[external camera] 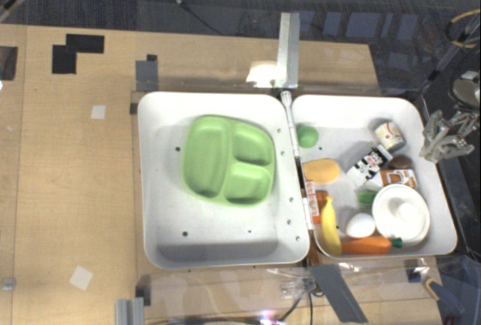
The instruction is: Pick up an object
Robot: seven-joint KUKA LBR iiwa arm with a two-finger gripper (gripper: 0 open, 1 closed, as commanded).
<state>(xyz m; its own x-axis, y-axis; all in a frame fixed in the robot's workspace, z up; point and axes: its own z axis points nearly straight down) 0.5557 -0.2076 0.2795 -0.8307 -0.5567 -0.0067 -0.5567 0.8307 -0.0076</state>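
Gripper (445, 137) hangs off right bin's (342, 107) right rim, beside can (388, 135); finger spread unclear, can't tell.

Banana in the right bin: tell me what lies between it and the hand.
The hand sits outside the right bin's right edge. The banana lies along the bin's left wall. Between them sit the white bowl, the white egg and a small carton.

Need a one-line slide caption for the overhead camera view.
Gripper at the right bin's edge, toy food inside; green sectioned plastic plate in the left bin.
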